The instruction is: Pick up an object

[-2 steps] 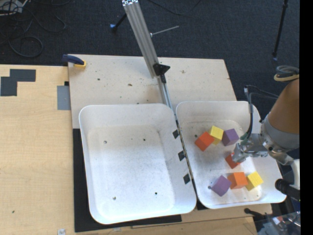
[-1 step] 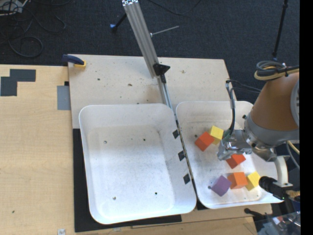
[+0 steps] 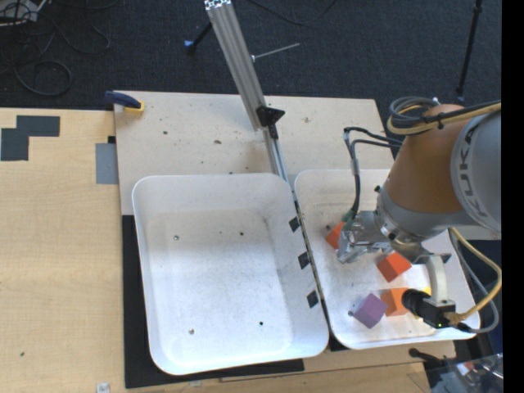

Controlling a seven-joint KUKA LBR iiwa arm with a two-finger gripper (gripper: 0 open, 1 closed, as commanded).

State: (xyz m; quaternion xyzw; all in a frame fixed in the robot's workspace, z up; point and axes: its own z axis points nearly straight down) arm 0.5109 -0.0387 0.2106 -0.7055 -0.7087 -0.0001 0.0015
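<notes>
My gripper hangs low in the right bin, near its middle, under the grey arm with the orange band. An orange block lies right against the gripper's left side, partly hidden by it. Another orange block sits just to the gripper's right. Near the bin's front lie a purple block and a further orange block. A small yellow piece peeks out beside a black part of the arm.
The left bin lies beside the right one, sharing a rim marked with black tabs. A slanted aluminium bar rises from behind the bins. Cables loop off the arm above the right bin.
</notes>
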